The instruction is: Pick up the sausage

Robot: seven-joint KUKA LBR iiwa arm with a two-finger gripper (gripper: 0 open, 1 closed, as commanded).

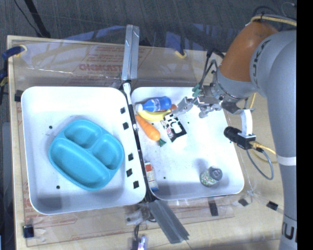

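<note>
while the gripper (183,106) hangs over the right bin's (227,186) far edge, finger state unclear, the sausage (151,177) lies by its near-left wall.

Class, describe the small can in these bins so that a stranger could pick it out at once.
Look in the right bin, toward its near right corner. The can lies there alone, greenish with a silvery top, far from the cluster of bottle, banana and carrot by the divider.
</note>
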